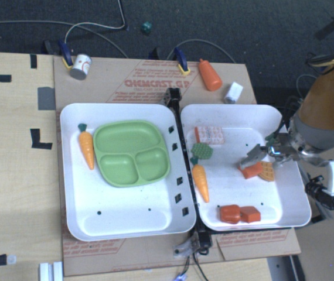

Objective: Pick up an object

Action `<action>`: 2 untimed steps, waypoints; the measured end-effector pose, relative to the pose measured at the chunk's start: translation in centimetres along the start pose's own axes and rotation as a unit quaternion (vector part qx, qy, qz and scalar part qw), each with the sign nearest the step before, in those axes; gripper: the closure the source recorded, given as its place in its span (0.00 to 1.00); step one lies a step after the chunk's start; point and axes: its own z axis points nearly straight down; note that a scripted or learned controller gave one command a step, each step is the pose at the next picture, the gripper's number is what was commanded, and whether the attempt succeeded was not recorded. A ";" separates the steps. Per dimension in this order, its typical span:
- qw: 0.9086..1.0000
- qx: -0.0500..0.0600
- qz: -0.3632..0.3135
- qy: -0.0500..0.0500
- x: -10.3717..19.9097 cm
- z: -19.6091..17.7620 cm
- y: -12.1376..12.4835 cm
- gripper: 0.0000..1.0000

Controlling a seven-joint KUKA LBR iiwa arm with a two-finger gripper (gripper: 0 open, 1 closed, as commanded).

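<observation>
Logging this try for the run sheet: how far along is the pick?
Done: the arm has reached into the right white bin, and its two-finger gripper sits low by the small orange-red block next to the yellow waffle piece. In hand: nothing visibly between its fingers; the block lies on the bin floor. Left: closing on an object and lifting it.

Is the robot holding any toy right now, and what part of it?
It cannot be told. The gripper is down in the right bin, right by the small orange piece and the waffle-like piece, but no clear hold shows.
</observation>
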 end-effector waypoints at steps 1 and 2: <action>1.000 -0.001 -0.001 0.000 -0.4 11.0 6.7 0.00; 1.000 -0.004 0.000 -0.002 1.5 11.5 2.2 0.00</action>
